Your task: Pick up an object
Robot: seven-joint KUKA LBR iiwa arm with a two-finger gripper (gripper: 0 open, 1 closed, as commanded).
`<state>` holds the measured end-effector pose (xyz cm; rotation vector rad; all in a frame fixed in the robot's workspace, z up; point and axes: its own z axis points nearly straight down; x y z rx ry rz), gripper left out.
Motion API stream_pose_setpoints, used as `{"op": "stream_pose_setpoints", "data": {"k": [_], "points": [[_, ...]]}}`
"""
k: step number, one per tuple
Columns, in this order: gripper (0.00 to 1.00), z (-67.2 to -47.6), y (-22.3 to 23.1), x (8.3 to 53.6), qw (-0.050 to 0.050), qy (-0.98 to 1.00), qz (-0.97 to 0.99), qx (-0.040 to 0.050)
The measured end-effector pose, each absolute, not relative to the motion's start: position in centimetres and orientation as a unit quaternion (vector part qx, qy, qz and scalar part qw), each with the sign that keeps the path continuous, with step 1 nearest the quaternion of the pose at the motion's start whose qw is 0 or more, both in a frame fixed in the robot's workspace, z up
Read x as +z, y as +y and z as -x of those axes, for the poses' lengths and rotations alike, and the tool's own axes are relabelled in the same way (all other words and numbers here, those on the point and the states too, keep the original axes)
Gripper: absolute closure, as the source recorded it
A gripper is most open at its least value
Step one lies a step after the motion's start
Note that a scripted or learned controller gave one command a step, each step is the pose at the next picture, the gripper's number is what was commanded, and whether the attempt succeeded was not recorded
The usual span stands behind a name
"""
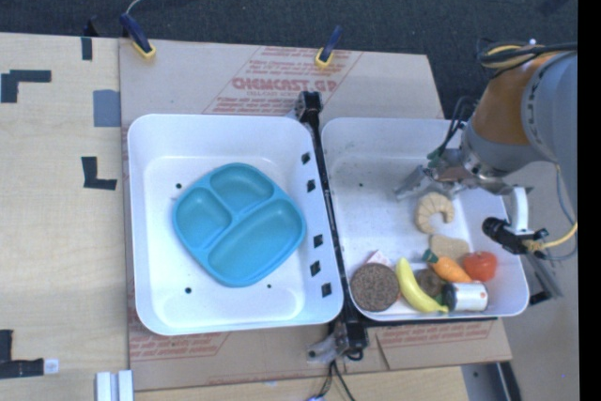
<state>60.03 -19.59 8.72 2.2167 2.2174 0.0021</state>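
In the right bin [376,155], my gripper [428,186] hangs low just above a curled beige croissant [434,211]. Its grey fingers [407,188] are spread open and hold nothing. Toward the bin's front lie a bread slice [450,247], a carrot [452,270], a red tomato [482,265], a yellow banana [418,287], a round brown cookie [375,286] and a white can [469,298]. The grey arm with its orange band [502,113] comes in from the right.
The left bin [155,146] holds a blue divided plate [239,223]. A black divider [319,202] runs between the bins. The right bin's back left part is bare white floor. Yellow clamps [328,57] pin the cardboard under the bins.
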Motion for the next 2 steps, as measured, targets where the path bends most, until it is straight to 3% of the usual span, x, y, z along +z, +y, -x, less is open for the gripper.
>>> {"op": "stream_pose_setpoints", "data": {"k": [1,2], "points": [[0.00,-55.58,-18.75,8.72,0.004,0.707,-0.707,0.0010],[1.00,-55.60,-18.76,9.66,0.004,0.707,-0.707,0.0008]]}}
